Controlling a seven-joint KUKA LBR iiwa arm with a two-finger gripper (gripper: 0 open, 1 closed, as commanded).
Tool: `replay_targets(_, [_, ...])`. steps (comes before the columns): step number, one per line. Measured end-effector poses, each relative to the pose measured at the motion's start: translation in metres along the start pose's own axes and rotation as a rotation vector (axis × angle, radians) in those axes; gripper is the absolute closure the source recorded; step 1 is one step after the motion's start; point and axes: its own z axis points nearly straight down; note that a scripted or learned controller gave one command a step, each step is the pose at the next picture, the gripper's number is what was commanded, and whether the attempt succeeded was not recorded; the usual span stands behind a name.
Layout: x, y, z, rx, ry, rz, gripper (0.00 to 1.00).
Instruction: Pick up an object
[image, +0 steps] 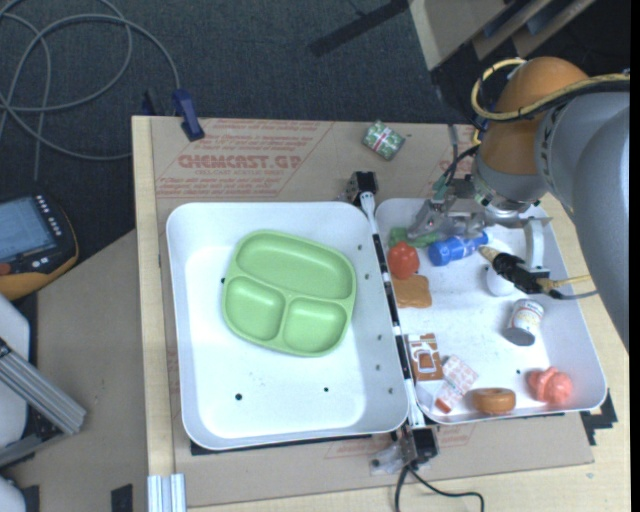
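Observation:
My gripper (438, 216) hangs low over the far left corner of the right bin (580, 345), under the orange wrist band. Just in front of it lie a blue object (456, 249) and a small green piece (403, 238). A red round fruit (403, 261) and a tan slab (412, 292) sit by the bin's left wall. Further along the bin are a grey can (522, 322), a pink lump (550, 384), an orange-brown bun (494, 401), a brown carton (425, 357) and a red-and-white packet (459, 377).
The left bin (200, 380) holds a green divided plate (289, 292). A small green wrapped item (383, 140) and a blue clip (187, 114) lie on the cardboard behind the bins. The arm's grey body covers the right bin's far right corner.

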Motion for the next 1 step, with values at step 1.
replay_targets(1, [0.0,0.0013,-0.0107,-0.005,-0.002,-0.001,1.0])
